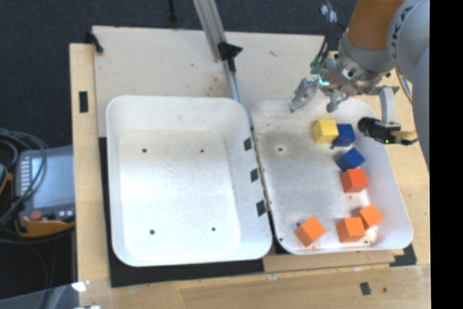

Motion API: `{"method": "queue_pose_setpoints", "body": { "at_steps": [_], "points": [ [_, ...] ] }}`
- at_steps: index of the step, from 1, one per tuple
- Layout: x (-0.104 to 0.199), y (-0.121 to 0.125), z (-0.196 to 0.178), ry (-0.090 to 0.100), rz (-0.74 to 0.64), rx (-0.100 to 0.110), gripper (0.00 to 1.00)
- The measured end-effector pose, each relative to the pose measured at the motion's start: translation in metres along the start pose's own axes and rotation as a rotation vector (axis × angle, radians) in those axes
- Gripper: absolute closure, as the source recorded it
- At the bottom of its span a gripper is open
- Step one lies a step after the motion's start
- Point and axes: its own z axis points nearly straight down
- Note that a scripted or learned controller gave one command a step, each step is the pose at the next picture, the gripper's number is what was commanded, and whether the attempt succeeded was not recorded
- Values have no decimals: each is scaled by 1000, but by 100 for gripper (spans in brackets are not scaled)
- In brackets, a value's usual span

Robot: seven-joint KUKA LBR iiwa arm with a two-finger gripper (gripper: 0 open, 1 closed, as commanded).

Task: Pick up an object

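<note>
Two white bins [181, 112], four orange blocks [312, 230], two blue blocks [351, 158], and one yellow block [325, 130].

Arm [391, 11] cut off at right edge; white item under orange cube [351, 229] perhaps block.

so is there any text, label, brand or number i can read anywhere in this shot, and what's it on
None can be read.
The grey device at the view's left edge has a screen and an orange base, but any marks on it are too small and blurred to read.
The blocks in the right bin, among them the yellow block, show plain faces with no print.
The arm's orange band shows no lettering.
</note>
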Motion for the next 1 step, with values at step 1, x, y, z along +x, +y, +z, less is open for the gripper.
{"method": "queue_pose_setpoints", "body": {
  "at_steps": [1],
  "points": [
    [-1, 1, -3, -3, -2, -4, 0]
  ]
}}
